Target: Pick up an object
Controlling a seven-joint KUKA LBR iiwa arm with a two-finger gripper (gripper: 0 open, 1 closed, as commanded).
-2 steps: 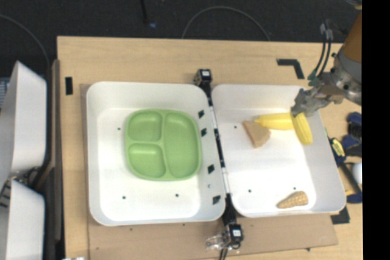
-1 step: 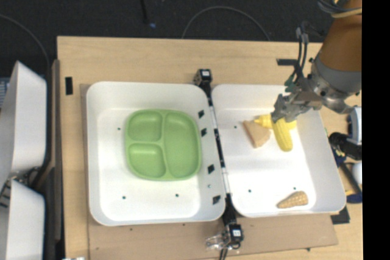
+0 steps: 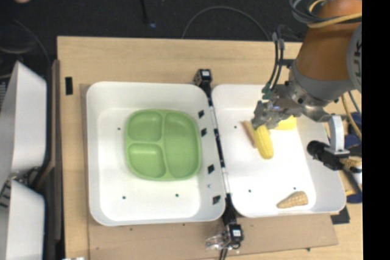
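**Camera view: gripper low over corn in right bin**

Camera view, quick notes from my remote seat. I see the gripper (image 3: 269, 116) down in the right bin (image 3: 244, 182), right at the upper end of the corn cob (image 3: 263, 140), which lies flat near the bin's middle. A yellow block (image 3: 286, 123) sits just behind the cob, partly under the arm. An ice cream cone (image 3: 293, 199) lies at the bin's near edge, well apart from the gripper. Left bin (image 3: 97, 192) holds a green divided plate (image 3: 163, 144) (three compartments). Fingers: I can't tell whether they're spread or closed, wrist body hides them. Cob looks to be resting on the bin floor.
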